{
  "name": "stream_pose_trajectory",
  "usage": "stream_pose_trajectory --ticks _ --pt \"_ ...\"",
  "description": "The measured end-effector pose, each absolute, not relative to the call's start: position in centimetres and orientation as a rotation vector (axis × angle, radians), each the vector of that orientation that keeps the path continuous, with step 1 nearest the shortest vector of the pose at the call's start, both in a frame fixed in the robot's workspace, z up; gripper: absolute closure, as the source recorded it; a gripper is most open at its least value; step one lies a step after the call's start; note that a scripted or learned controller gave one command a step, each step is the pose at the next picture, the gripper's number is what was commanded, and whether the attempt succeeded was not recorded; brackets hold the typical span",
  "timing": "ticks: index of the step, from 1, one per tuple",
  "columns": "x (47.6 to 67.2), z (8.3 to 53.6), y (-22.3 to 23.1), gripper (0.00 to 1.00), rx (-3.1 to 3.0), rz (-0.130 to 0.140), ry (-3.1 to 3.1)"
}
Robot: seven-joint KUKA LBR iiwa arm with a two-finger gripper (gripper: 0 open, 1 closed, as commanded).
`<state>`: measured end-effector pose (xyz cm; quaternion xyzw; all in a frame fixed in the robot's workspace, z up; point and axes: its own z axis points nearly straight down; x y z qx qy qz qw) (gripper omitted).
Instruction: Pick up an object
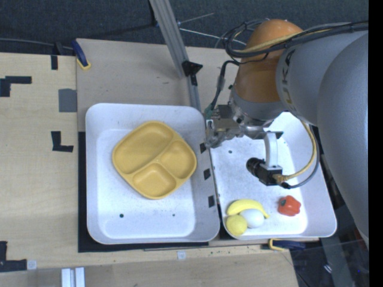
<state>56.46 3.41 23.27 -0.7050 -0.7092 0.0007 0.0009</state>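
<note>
My gripper point(212, 136) hangs low over the far left part of the right bin point(234, 178), close to the wall shared with the left bin. The orange and grey wrist above hides most of it. Along the right bin's front edge lie a yellow banana point(246, 205), a yellow lemon point(236, 225), a white egg point(255, 219) and a small red pepper point(289, 205). All of these lie well in front of the gripper and apart from it. A yellow divided plate point(154, 159) rests in the left bin point(149, 220).
A grey metal pole point(170, 34) slants down from the top toward the bins' far edge. A black fitting with a yellow cable point(264, 171) hangs from the arm over the right bin's middle. The big grey arm covers the right side.
</note>
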Motion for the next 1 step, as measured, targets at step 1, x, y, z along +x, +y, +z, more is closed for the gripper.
stream_pose_trajectory --ticks 1 --pt "58.47 24.04 8.64 1.00 -2.213 -0.002 -2.228"
